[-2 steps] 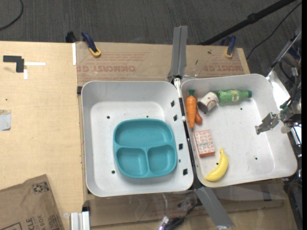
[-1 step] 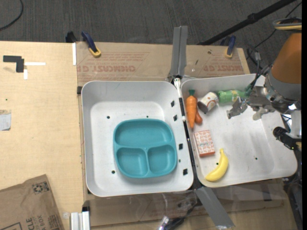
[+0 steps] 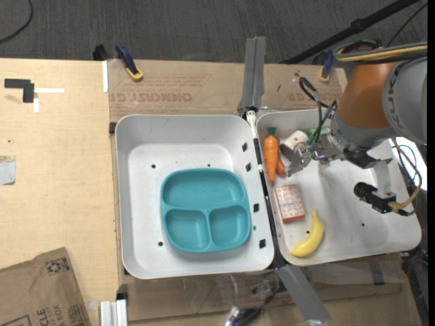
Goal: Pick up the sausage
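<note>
In the right bin [image 3: 380,240], a small orange-brown piece [image 3: 281,168] that may be the sausage peeks out beside the lower end of a carrot [image 3: 270,155]; most of it is hidden. My gripper [image 3: 298,157] hangs low over the bin's upper left part, just right of the carrot and that piece, and below a white roll-shaped object [image 3: 296,140]. I see nothing clearly held in it. The grey arm with its orange band [image 3: 367,97] reaches in from the right.
A pink box [image 3: 291,202] and a banana [image 3: 308,235] lie lower in the right bin. The left bin [image 3: 136,182] holds a teal divided plate [image 3: 204,209]. A metal divider [image 3: 255,87] stands between the bins. Cables trail by the wrist.
</note>
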Robot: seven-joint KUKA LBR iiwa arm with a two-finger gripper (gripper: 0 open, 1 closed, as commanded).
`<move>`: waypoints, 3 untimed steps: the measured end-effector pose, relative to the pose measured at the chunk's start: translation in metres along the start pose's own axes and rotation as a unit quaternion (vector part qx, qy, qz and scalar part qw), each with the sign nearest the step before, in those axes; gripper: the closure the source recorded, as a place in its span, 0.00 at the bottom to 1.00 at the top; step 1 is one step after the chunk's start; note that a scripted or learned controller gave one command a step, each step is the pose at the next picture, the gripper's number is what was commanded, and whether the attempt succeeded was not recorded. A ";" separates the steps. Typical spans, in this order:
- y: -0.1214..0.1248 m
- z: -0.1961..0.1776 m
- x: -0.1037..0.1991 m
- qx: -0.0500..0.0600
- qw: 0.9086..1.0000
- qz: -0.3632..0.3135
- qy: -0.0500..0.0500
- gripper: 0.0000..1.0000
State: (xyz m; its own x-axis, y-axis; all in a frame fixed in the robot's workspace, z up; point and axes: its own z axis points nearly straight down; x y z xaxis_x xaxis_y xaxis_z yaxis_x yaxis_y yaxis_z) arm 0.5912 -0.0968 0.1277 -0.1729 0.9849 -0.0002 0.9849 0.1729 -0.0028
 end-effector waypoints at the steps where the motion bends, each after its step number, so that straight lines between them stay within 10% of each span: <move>1: 0.014 0.027 -0.007 -0.008 1.000 -0.019 -0.002 0.00; 2: 0.063 0.029 -0.015 0.009 0.999 0.043 0.004 0.00; 3: 0.056 -0.002 -0.073 -0.002 0.999 0.054 -0.001 0.00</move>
State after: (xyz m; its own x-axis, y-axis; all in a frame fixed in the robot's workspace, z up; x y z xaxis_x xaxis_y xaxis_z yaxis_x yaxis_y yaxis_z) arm 0.6591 -0.1594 0.1291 -0.0664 0.9978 -0.0015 0.9978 0.0664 0.0011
